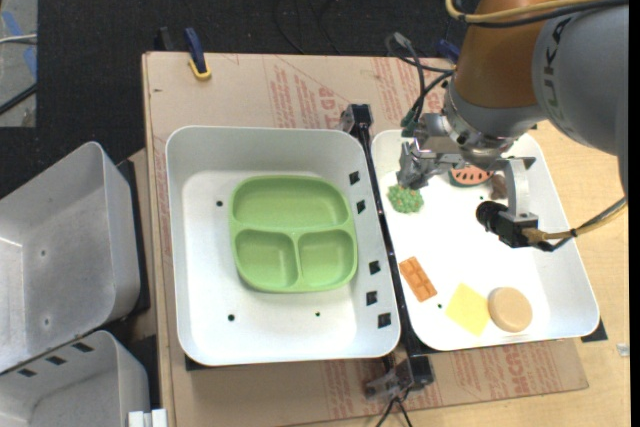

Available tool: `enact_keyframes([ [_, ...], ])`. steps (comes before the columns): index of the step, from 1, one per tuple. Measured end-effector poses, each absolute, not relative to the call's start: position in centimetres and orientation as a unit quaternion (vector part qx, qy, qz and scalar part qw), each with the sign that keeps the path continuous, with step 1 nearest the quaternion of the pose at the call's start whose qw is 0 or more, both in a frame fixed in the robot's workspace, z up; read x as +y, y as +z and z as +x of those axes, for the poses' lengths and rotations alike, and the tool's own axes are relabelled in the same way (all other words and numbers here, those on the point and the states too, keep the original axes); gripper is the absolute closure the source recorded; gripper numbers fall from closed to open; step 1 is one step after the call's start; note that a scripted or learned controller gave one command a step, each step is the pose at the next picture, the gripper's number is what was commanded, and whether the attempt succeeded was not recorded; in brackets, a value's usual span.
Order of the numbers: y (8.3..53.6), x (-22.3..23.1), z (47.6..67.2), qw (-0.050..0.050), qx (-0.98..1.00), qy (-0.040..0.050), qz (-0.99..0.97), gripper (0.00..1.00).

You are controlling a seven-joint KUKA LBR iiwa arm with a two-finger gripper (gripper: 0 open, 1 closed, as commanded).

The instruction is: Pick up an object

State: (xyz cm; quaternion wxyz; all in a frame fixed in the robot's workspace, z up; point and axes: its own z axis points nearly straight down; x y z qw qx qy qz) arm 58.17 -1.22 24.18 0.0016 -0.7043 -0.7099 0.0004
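Camera view has my arm (560, 35) bent down over the right bin (570, 300), wrist hanging above its far end. I see the gripper (412, 177) just over the broccoli floret (405, 199) (finger spacing I cannot tell). Nearer than the broccoli lie an orange wafer (417, 278), yellow wedge (467, 308) and tan disc (511, 309).

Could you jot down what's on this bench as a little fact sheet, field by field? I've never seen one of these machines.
left bin: holds a green divided plate, three compartments
right bin: holds five small items
green leafy piece: far left of right bin, just below the gripper
orange strip: near left wall
yellow wedge: near front, touching the tan round piece
red slice: far side, partly hidden by the arm
gripper: above the leafy piece; grasp not discernible
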Motion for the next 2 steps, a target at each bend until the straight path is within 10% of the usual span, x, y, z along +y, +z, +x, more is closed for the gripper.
enact_keyframes([
  [2, 23.0, 7.5, 54.7, 0.001, -0.710, 0.0003, -0.704, 1.00],
])
